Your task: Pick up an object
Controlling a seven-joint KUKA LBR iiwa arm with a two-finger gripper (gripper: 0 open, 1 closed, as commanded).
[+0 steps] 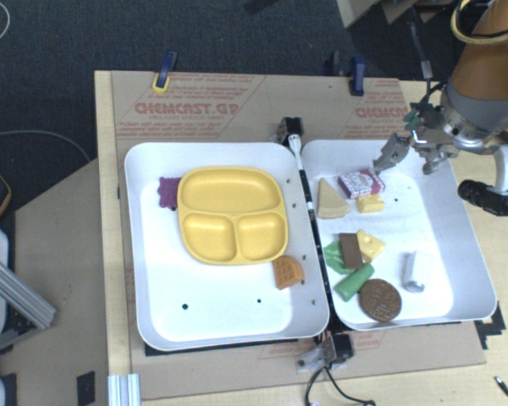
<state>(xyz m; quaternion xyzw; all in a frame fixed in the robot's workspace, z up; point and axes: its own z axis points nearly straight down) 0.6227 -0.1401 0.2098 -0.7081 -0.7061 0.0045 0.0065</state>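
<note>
Grey and orange, the arm reaches over the right bin (470, 252), its pincer (411, 152) spread apart and holding nothing above the bin's far edge. Just below it lies a pink-and-white wrapped block (359, 182), beside a small yellow piece (370, 203).

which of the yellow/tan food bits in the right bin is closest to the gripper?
The small yellow block, just below the pink-and-white packet. It lies nearer the gripper than the tan wedge or the yellow cheese piece lower down.

Even bright light, slightly soft focus
</note>
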